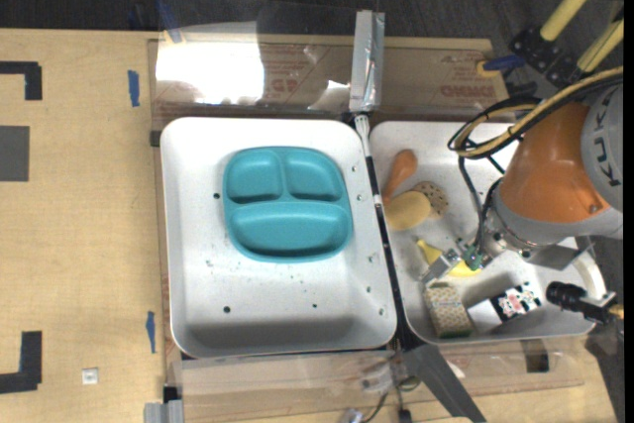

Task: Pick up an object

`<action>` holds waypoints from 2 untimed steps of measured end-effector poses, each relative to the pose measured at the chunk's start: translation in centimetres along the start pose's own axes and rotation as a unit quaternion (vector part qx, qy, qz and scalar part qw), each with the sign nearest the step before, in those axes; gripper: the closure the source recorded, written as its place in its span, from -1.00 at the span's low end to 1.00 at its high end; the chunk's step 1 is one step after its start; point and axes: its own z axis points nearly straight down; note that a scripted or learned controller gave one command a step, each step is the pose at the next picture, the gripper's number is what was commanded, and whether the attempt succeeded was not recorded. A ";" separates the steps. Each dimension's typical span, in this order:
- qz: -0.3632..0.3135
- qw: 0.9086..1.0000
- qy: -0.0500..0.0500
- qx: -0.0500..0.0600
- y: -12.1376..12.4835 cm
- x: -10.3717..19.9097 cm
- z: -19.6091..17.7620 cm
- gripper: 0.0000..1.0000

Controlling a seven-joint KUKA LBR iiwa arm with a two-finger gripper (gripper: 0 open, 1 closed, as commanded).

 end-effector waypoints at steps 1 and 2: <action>0.056 0.998 -0.002 -0.005 -1.5 0.4 -10.5 -1.00; 0.030 1.000 -0.004 -0.008 -2.1 0.5 -0.2 -1.00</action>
